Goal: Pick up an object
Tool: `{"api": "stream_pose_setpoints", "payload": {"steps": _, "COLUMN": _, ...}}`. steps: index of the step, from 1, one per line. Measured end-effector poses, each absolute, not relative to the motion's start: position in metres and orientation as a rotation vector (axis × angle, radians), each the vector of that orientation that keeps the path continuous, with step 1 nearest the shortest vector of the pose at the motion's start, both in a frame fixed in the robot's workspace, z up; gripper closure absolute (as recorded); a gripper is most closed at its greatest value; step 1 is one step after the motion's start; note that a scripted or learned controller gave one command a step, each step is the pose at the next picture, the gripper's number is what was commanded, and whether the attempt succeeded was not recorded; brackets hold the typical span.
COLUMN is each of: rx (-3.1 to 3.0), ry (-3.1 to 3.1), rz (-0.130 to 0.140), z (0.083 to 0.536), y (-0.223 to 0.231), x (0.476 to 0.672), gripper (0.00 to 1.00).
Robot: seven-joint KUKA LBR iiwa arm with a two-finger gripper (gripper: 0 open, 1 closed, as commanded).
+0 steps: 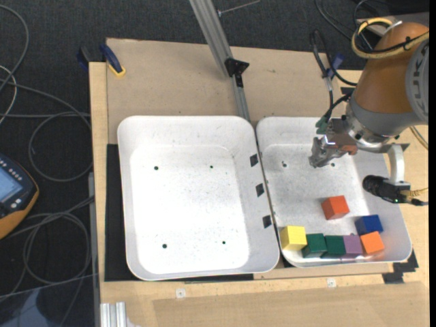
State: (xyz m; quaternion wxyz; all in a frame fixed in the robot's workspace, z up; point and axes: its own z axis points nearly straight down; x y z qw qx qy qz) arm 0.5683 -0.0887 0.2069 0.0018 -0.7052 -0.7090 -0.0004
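My gripper (320, 158) hangs over the upper middle of the right bin (300, 182), pointing down, with nothing visible between its fingers. A red-orange cube (335, 207) lies alone below and slightly right of it. Along the bin's front edge sits a row of cubes: yellow (294, 236), two green ones (315, 244) (334, 245), purple (352, 244), orange (372, 242), and a blue one (368, 224) just behind the orange.
The left bin (187, 196) lies beside the right one, with black clips along the shared edge. A grey metal pole (218, 39) slants across the bench's back. Cables lie on the dark floor at left.
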Motion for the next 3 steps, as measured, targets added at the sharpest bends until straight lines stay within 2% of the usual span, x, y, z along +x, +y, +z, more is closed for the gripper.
{"api": "stream_pose_setpoints", "payload": {"steps": 2, "rx": -2.21, "ry": -2.227, "rz": -0.001, "z": 0.203, "y": 0.021, "x": 0.545, "gripper": 1.0}}
{"api": "stream_pose_setpoints", "payload": {"steps": 3, "rx": -2.211, "ry": -2.227, "rz": -0.003, "z": 0.222, "y": 0.071, "x": 0.524, "gripper": 1.0}}
